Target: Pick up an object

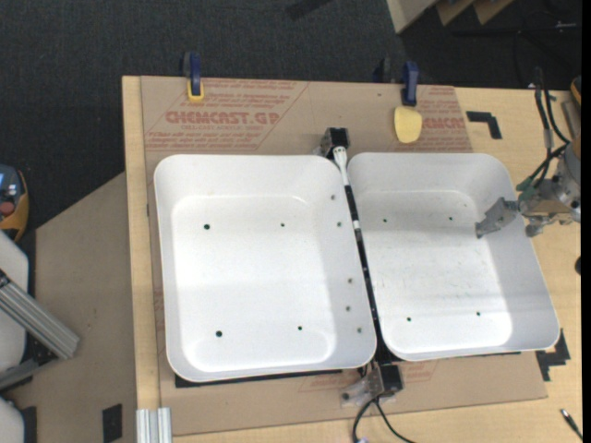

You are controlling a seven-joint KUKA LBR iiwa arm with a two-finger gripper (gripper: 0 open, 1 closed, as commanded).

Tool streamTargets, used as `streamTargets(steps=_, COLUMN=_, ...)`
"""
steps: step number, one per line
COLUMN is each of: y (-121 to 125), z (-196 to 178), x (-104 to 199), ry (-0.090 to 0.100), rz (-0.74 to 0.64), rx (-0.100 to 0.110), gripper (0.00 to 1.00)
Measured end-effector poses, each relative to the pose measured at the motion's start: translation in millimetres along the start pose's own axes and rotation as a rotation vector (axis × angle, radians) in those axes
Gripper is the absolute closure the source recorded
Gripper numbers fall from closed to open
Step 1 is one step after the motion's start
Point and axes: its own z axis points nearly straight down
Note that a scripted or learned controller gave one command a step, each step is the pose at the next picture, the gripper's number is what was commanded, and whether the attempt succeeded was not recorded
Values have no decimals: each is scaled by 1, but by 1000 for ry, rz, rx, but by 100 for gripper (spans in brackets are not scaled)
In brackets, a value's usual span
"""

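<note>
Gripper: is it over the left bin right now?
No. The gripper sits at the right edge of the right bin, with the left bin well away from it across the divider.

Two white bins, the left bin [259,266] and the right bin [443,257], sit touching on the table [148,137]; the gripper [494,218] hangs over the right bin's right edge.

Dark carpet floor [138,26] around a brown board-topped bench [277,109]
</note>
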Motion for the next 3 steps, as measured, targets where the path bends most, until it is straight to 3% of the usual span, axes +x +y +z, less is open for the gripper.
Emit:
streamTargets(steps=1, y=-34, z=-265, x=10, ry=-7, rz=-2, rx=-19, gripper=0)
streamTargets(steps=2, y=-34, z=-266, x=10, ry=-4, rz=-1, rx=-6, gripper=100)
streamTargets(steps=3, y=8, z=-179, x=109, ry=4, rz=-10, rx=6, gripper=100)
